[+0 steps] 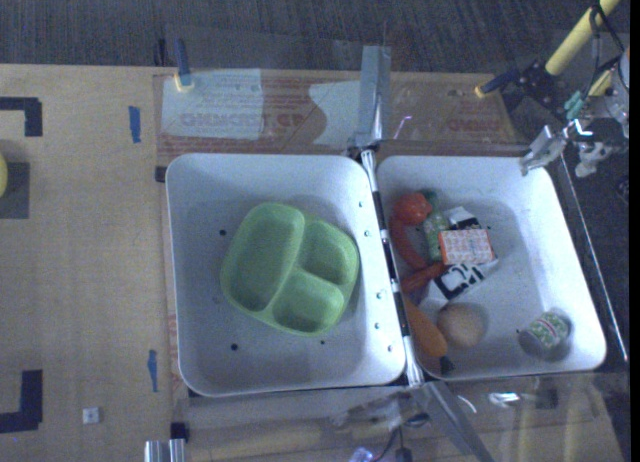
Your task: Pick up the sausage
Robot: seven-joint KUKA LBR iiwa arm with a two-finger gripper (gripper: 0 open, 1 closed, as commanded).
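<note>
The sausage [413, 254] is a reddish-brown curved piece lying in the right bin [570, 250], near its left wall. It sits just below a red round vegetable [410, 209] and partly under a small patterned box [467, 247]. My gripper [560, 145] hangs over the bin's far right corner, well away from the sausage, with nothing seen in it. It looks small and blurred here.
A green divided plate [290, 268] lies in the left bin [200, 200]. Around the sausage are a black-and-white packet [462, 278], an orange carrot [426, 328], a beige egg-like ball [460, 325] and a green-topped can [545, 331]. Yellow tubing [585, 20] rises at the top right.
</note>
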